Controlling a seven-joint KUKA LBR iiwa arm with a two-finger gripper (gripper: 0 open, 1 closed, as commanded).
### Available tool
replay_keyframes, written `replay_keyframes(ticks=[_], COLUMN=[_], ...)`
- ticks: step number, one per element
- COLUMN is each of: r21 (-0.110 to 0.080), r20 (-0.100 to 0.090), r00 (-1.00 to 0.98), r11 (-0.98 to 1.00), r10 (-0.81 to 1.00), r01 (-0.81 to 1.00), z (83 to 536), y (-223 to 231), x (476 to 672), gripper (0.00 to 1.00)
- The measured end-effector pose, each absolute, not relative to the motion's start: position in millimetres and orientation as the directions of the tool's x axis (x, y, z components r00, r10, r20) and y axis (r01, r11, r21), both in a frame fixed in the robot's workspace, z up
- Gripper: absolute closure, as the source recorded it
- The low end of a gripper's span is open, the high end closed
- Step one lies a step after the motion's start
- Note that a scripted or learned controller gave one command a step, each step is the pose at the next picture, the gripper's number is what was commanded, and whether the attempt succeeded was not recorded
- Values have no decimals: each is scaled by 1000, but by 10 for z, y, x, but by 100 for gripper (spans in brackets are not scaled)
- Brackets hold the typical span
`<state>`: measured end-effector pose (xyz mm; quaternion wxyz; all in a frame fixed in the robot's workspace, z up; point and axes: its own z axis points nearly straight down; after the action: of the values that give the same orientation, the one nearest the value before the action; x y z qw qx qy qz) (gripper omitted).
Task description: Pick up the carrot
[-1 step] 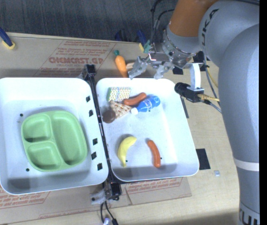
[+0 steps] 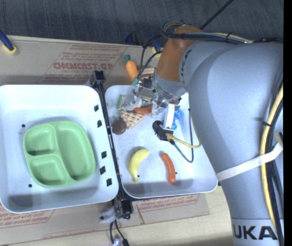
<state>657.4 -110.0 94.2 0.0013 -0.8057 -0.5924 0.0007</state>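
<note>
The carrot [image 2: 131,69], orange with a green top, lies on the cardboard just behind the back rim of the right bin [image 2: 202,181], outside it. My gripper [image 2: 144,99] is low over that bin's back left corner, a short way in front of the carrot and apart from it. It hangs above a small pile: a waffle-patterned cracker [image 2: 132,118], a red piece [image 2: 143,109] and something green [image 2: 121,101]. The arm's wrist hides part of the pile.
In the right bin also lie a yellow banana [image 2: 137,163], an orange-red sausage [image 2: 168,167], a brown lump [image 2: 118,127] and a blue-white packet [image 2: 172,118]. The left bin [image 2: 7,106] holds a green divided tray [image 2: 59,152]. A cable [image 2: 184,143] loops beside the gripper.
</note>
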Motion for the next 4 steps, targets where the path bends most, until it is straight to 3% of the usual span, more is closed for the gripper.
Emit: replay_keyframes(ticks=[1, 2, 3, 4], r21=[-1, 0, -6, -5], r20=[1, 0, -3, -4], r00=[346, 333, 501, 537], r11=[-346, -333, -501, -537], r10=[938, 943, 866, 844], r01=[938, 943, 866, 844], z=[1937, 3677, 3327, 2924], y=[-786, -504, -53, -465], x=[6573, 6567, 6560, 6559], gripper=[0, 0, 0, 0])
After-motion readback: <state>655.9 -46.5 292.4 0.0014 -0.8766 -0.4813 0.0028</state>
